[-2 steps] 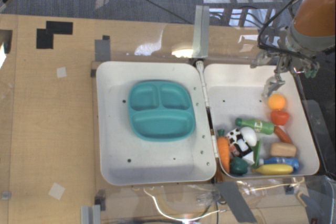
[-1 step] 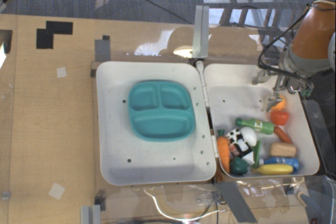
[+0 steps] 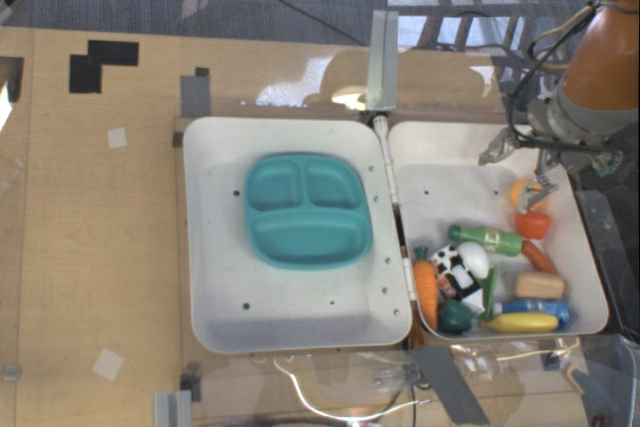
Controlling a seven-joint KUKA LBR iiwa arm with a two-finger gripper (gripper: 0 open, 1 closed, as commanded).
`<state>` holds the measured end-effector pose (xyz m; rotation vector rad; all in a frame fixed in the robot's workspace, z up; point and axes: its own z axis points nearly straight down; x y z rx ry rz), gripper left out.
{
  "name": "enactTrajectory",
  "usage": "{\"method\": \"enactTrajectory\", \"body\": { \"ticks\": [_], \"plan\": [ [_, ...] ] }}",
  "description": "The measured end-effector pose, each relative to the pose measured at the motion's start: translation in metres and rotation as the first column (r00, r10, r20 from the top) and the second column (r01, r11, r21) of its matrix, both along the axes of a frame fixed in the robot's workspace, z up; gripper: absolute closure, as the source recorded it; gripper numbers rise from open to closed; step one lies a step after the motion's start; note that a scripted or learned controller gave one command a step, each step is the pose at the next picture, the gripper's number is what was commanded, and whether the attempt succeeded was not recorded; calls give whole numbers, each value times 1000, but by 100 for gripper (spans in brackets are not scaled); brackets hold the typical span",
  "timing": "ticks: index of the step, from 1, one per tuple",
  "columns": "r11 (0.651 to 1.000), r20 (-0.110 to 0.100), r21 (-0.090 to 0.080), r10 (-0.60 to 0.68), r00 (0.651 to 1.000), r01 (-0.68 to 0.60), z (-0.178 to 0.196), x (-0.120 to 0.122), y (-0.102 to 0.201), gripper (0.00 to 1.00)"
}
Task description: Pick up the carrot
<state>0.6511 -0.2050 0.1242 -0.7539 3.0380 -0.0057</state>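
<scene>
The carrot (image 3: 426, 288) is orange with a small green top. It lies lengthwise against the left wall of the right bin (image 3: 440, 155), near the bin's front corner. My gripper (image 3: 538, 177) hangs at the far right of that bin, below the orange band of the arm (image 3: 600, 65). It sits well to the right of the carrot and farther back. Directly under the gripper lie a small orange fruit (image 3: 521, 192) and a red tomato (image 3: 534, 224).
Crowding the carrot are a black-and-white cow toy (image 3: 462, 267), a green bottle (image 3: 487, 238) and a dark green item (image 3: 455, 317). A yellow banana (image 3: 520, 322), tan block (image 3: 540, 285) and red sausage (image 3: 540, 257) lie front right. The left bin (image 3: 215, 315) holds a teal divided plate (image 3: 307, 210).
</scene>
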Motion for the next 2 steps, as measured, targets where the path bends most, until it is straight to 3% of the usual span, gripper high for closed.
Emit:
{"method": "enactTrajectory", "body": {
  "ticks": [1, 2],
  "plan": [
    [999, 9, -5, 42, 999, -42, -28, 23, -2, 0],
    [975, 2, -4, 224, 975, -224, 2, 21, 0, 0]
  ]
}}
